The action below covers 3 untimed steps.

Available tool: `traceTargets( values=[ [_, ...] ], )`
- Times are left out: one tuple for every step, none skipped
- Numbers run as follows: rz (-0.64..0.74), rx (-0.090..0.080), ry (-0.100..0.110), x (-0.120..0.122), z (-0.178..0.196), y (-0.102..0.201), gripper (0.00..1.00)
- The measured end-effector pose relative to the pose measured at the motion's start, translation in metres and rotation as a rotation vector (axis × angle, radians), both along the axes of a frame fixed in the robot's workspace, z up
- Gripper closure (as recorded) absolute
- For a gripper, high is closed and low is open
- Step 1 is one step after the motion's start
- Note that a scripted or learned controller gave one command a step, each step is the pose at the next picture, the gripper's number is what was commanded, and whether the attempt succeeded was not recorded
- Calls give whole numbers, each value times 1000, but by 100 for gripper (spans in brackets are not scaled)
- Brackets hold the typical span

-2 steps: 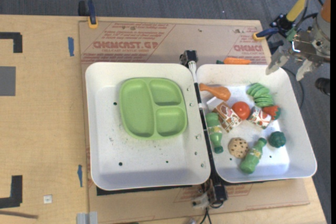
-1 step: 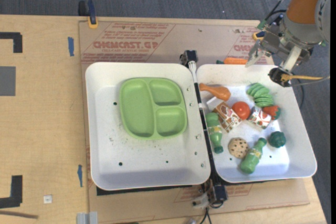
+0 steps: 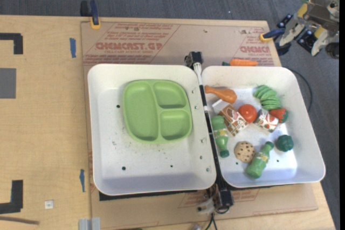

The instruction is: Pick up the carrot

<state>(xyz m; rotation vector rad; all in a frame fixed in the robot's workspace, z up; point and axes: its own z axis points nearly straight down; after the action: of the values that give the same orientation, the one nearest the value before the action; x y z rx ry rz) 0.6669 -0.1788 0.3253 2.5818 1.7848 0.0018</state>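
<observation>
Camera view takes in, at the left, the left bin [image 3: 102, 132] with a green divided plate [image 3: 157, 110] lying flat in it. That side plays no part in the task, so I see little risk there.

Moving right past the seam between the bins, the right bin [image 3: 304, 132] is crowded with toy food. An orange-brown drumstick [image 3: 221, 93] lies near its far left corner, a red tomato [image 3: 248, 112] sits by a small carton [image 3: 233, 119], and a cookie [image 3: 243, 151] and a green bottle [image 3: 259, 162] lie nearer the front.

What I take to be the carrot [image 3: 242, 62] is a slim orange piece lying flat on the board, outside the right bin and just beyond its far rim.

That position is the main hazard, as I judge it. A grasp aimed inside the bin could close on the drumstick, which is close in colour and lies not far away across the rim. The carrot is thin and low, so a descent could strike the rim or push the carrot along the board instead of catching it.

At the far right, the gripper [image 3: 317, 12] hangs off the bench, well apart from the carrot. It has nothing in its hold that I can see, and I cannot tell whether it is open or closed.
</observation>
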Motion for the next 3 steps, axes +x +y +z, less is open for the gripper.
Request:
traceTargets(
  values=[
    [15, 3, 5, -16, -6, 49, 0],
    [-100, 4, 6, -49, -49, 160, 0],
    [-129, 1, 1, -9, 0, 99, 0]
  ],
)
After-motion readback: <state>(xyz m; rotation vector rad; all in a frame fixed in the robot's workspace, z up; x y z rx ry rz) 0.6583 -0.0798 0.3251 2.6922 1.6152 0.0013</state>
